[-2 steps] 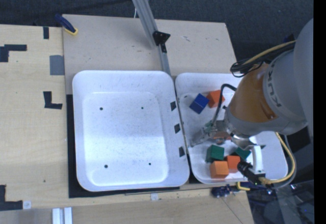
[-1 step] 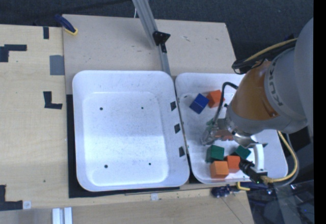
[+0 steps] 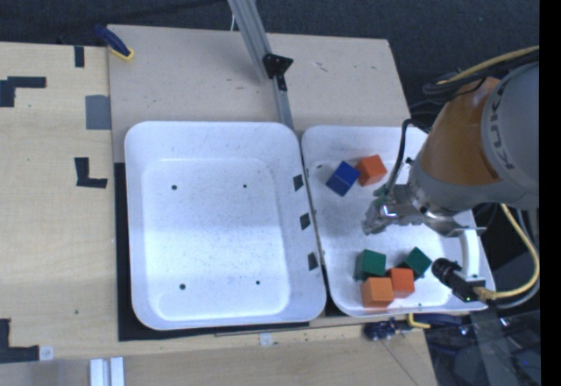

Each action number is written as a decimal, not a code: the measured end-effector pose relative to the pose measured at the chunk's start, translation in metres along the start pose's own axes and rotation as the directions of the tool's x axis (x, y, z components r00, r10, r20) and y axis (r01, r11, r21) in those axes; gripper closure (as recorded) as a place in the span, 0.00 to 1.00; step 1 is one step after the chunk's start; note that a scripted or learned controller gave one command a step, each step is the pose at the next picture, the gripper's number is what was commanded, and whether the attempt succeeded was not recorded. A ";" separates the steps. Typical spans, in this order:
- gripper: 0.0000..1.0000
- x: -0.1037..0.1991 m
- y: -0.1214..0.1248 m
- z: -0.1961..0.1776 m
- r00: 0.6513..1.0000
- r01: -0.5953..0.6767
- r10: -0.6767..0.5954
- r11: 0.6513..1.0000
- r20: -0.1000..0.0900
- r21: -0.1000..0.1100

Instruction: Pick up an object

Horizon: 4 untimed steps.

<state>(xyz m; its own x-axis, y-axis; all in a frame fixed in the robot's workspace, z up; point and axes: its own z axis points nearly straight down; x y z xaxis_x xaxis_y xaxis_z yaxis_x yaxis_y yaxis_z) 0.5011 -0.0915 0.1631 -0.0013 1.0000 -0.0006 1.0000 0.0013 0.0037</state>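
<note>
Whether the jaws stand apart or together cannot be told. A small blue cube and an orange cube lie just beyond them in the right-hand shallow white bin.

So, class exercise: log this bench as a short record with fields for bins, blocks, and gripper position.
left bin: white, shallow
right bin: white, holds six blocks
upper blocks: blue block beside orange block
lower blocks: two green, two orange, clustered
gripper: over right bin, between the two groups
</note>
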 end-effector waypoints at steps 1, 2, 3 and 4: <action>1.00 0.000 0.001 -0.052 1.000 0.001 -0.001 1.000 0.000 0.000; 1.00 0.040 0.021 -0.050 1.000 0.005 -0.005 1.000 -0.002 0.005; 1.00 0.092 0.050 -0.061 1.000 0.007 -0.007 1.000 -0.002 0.003; 1.00 0.149 0.074 -0.057 1.000 0.007 -0.007 1.000 -0.003 0.005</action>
<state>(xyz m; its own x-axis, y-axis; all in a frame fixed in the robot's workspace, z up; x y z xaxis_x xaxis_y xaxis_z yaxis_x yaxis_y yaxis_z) 0.5747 0.0576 0.2199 -0.0079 1.0000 0.0020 1.0000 0.0079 -0.0008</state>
